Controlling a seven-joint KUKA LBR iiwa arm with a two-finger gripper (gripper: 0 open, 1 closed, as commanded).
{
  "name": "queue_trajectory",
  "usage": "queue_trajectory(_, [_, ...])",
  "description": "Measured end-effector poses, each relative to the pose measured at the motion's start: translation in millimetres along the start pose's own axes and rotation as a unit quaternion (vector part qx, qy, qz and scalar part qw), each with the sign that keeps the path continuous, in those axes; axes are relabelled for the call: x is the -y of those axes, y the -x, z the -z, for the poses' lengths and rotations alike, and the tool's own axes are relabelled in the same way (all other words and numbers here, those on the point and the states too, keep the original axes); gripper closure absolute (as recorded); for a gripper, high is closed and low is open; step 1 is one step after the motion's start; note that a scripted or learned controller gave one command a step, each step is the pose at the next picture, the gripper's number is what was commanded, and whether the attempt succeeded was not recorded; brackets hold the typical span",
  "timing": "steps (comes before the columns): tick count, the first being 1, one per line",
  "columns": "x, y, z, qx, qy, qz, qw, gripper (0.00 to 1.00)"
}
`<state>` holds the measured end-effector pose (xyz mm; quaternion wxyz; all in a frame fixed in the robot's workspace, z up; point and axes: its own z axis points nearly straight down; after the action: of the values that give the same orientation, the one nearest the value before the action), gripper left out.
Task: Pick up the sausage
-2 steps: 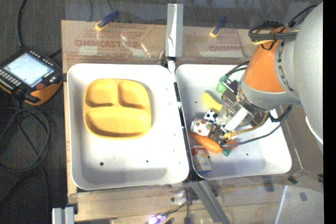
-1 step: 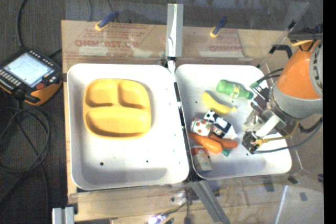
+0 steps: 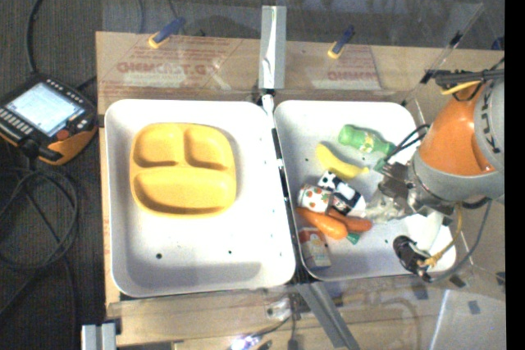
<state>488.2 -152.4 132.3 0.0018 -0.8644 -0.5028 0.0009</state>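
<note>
From the overhead camera view I am watching the arm (image 3: 459, 147) reaching in from the right, its orange band sitting over the right-hand edge of the right bin (image 3: 385, 112). The gripper (image 3: 392, 194) is hanging low over that bin's right half, just right of the toy pile; its end is a dark blur against the white floor, and I cannot tell how its jaws are standing or whether anything is touching them. Both white bins are sitting side by side on a brown board, with a metal divider post (image 3: 272, 45) rising behind the seam between them. The left bin (image 3: 123, 258) is carrying a yellow compartment tray (image 3: 185, 168), lying flat toward its back left. Dark carpet is surrounding the bench, cables are trailing across it, and a teach pendant (image 3: 45, 119) is lying at far left. In the right bin, the sausage (image 3: 332, 224) is showing as an orange-red, elongated piece, lying slantwise near the front of the pile, left of the gripper and apart from it. Just behind it a black-and-white spotted toy (image 3: 338, 191) is resting; farther back are lying a yellow banana (image 3: 343, 162) and a green bottle (image 3: 365, 140). A small reddish packet (image 3: 314, 248) is lying at the front left corner.
</note>
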Motion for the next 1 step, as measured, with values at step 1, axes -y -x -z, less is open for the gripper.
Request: queue_trajectory(1, [-76.4,-28.2,22.3,0.001,0.0,-0.128,0.9917,1.0])
